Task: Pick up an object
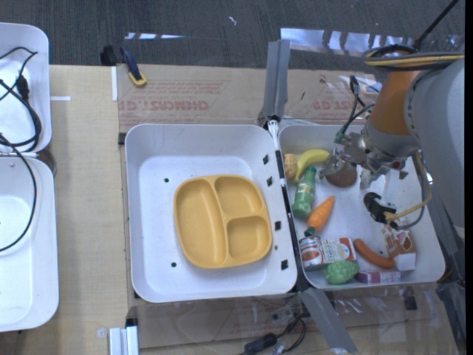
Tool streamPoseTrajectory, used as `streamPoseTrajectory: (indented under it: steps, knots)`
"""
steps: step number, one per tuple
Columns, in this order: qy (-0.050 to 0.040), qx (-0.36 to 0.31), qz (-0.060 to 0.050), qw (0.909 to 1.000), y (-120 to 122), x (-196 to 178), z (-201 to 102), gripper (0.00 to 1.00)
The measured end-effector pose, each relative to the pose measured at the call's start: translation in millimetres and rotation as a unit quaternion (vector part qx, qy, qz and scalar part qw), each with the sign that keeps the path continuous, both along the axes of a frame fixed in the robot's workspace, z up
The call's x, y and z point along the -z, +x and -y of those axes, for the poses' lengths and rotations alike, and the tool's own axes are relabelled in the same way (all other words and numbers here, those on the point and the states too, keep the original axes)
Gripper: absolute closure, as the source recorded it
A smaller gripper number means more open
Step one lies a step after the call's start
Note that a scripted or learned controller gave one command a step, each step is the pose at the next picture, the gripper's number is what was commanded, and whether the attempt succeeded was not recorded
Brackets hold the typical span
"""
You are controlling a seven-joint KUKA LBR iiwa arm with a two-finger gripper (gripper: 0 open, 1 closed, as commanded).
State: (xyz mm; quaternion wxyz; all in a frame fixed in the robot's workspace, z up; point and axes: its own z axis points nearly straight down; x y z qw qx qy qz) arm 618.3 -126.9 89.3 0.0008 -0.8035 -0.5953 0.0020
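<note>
Camera view is showing you clutter nearest: a green lump [341,272] and sausage [373,254] are lying by the right bin's [432,268] front wall; further back, the tool [353,163] is hovering over a brown, rounded object [341,174] beside the banana [310,158]; crowding could be spoiling the grasp; I cannot tell its grip.

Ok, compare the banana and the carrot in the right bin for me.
The banana is yellow and curved; the carrot is orange and straight, tapering to a point. The banana lies near the bin's far-left corner, its left end touching the green bottle; the carrot lies nearer the camera, slanted, just right of that bottle. Both are toy foods lying flat in the right bin, neither between the gripper's fingers.
</note>
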Motion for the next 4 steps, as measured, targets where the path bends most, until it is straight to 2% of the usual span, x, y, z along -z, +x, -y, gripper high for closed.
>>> streamPoseTrajectory:
  steps: [1,2,3,4]
  knots:
    - [-0.0012,-0.002,-0.003,1.0000,-0.6,-7.0,0.8,1.00]
    - [-0.0002,-0.019,0.000,0.9998,-7.8,-33.3,-2.9,1.00]
    - [-0.0001,-0.020,0.000,0.9998,-7.8,-33.2,-3.1,0.00]
    - [0.0006,-0.025,-0.001,0.9997,-37.3,0.3,-7.0,0.00]
